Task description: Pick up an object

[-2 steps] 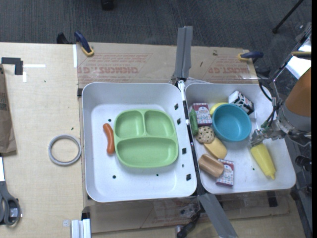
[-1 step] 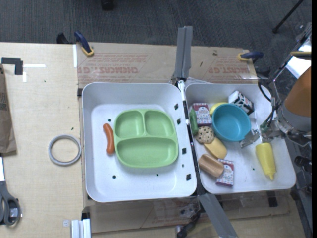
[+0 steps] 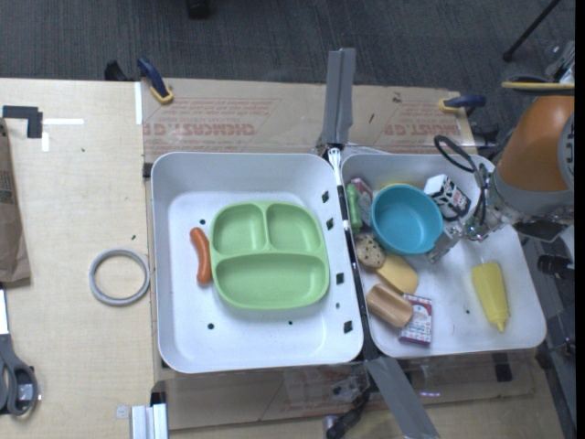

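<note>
Left bin point(image 3: 174, 273): green divided plate point(image 3: 270, 256), orange sausage point(image 3: 200, 254) beside its left edge. Right bin point(image 3: 526, 323): blue bowl point(image 3: 406, 218), cookie point(image 3: 370, 251), bread roll point(image 3: 390, 305), small carton point(image 3: 418, 321), yellow corn point(image 3: 491, 294). My gripper point(image 3: 454, 233) sits against the bowl's right rim; finger spacing cannot be determined.

Dark grey carpet floor point(image 3: 256, 16); light wood bench point(image 3: 73, 199) w/ cardboard sheet point(image 3: 228, 117).

The arm point(image 3: 539, 144) reaches in from the right, orange band uppermost, its gripper point(image 3: 445, 242) lowered just right of the blue bowl point(image 3: 407, 219), nothing visibly between its fingers.
</note>
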### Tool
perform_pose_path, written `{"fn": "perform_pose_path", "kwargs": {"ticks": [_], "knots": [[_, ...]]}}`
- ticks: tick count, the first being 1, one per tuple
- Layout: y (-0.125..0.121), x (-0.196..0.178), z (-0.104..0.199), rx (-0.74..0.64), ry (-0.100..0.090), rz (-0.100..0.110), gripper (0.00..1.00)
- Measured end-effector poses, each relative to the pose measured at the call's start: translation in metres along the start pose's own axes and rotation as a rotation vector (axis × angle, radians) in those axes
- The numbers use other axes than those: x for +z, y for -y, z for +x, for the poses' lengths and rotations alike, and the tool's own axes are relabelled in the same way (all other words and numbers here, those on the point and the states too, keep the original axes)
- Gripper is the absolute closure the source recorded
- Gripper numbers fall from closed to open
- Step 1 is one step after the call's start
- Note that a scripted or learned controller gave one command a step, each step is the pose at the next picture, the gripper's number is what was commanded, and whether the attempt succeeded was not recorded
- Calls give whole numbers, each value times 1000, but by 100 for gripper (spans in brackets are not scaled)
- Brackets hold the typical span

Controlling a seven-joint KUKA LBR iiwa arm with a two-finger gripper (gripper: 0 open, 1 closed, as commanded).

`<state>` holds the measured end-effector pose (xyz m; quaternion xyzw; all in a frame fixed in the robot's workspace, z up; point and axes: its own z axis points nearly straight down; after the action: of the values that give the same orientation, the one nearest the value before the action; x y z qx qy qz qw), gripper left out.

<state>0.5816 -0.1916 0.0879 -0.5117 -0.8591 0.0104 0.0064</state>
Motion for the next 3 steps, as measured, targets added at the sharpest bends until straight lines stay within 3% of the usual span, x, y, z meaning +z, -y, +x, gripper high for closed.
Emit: {"fn": "perform_pose_path", "kwargs": {"ticks": [1,2,3], "knots": [[39,-1,-7,163,-7,-23,0],[15,-104,-28,-197,2,-23,0],[-1,-13,-36,-32,-1,-23,0]]}}
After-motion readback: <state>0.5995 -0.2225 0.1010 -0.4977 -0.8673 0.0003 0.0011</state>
